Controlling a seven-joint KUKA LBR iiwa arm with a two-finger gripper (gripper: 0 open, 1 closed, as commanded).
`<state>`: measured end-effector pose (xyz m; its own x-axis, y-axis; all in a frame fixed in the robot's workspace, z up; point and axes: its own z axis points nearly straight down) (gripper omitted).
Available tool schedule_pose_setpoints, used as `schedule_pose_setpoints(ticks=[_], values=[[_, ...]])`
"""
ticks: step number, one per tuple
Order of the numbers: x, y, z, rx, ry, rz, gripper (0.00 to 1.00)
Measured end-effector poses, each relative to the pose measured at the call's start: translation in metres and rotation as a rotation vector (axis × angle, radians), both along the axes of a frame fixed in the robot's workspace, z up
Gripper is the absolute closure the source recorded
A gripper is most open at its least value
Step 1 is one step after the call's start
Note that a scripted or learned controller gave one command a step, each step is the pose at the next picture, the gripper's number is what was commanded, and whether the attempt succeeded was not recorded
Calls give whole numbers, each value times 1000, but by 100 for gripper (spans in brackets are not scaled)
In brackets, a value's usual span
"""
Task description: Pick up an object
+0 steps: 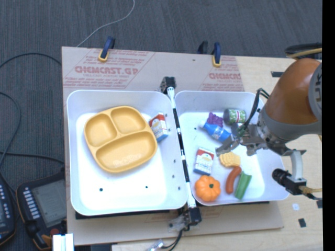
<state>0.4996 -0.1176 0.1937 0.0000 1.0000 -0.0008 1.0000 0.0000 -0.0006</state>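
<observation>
Nearest the camera, an orange pumpkin (208,188) sits at the right bin's (267,195) front edge. Behind the pumpkin lies a yellow ridged piece (229,159), just beside the hand (236,141), whose grip I cannot tell.

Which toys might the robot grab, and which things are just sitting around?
For the job: pincer, corn cob, blue bottle, green can, sausage, pumpkin.

Just lying about: yellow divided plate, small carton beside it, blue clamps.
</observation>
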Motion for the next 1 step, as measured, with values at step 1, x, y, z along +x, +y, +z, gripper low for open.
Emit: schedule_pose_setpoints(ticks=[1], values=[[34, -4, -89, -4, -14, -1, 0]])
